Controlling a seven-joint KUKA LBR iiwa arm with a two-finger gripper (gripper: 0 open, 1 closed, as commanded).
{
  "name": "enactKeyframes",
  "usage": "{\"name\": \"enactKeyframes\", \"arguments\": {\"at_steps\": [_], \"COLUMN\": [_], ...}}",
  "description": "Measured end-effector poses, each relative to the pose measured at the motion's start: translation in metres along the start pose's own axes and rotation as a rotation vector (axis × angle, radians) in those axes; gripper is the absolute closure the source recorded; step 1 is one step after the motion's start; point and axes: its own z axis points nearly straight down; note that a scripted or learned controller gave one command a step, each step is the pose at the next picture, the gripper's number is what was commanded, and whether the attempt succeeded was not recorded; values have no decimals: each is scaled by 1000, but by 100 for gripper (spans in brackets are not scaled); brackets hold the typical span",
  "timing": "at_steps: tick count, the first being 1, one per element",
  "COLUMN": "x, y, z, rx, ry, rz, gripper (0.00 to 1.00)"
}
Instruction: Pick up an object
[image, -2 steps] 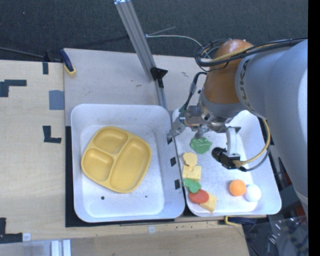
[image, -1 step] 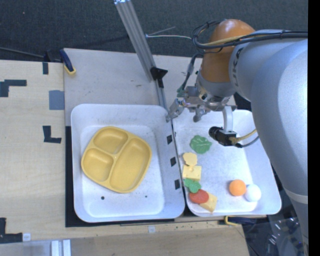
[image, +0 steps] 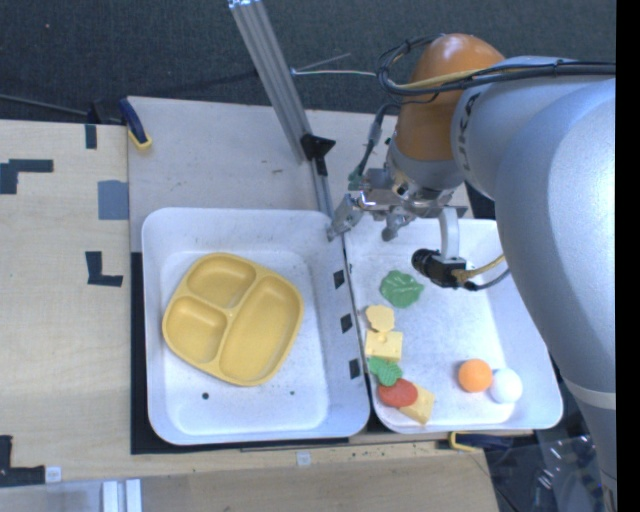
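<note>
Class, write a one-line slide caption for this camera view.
Gripper above the right bin of toy food; yellow plate in the left bin.

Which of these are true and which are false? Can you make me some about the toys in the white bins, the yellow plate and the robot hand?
1. The yellow plastic plate with three compartments lies in the left white bin. True.
2. The small orange ball sits inside the yellow plate. False: it lies in the right white bin, beside the small white ball.
3. The green leafy toy lies in the right bin. True.
4. The robot's gripper hangs over the yellow plate. False: it is at the far end of the right bin, near the divide between the bins.
5. The red round toy touches the white ball. False: they lie apart.
</note>
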Motion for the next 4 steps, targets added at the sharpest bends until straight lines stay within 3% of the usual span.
{"name": "enactKeyframes", "arguments": {"at_steps": [2,3,4], "x": [7,-50,-11], "y": [-22,-76,-95], "z": [0,0,0], "rx": [2,4,4], "ry": [-2,-2,1], "rz": [1,7,-1], "gripper": [0,0,0]}}
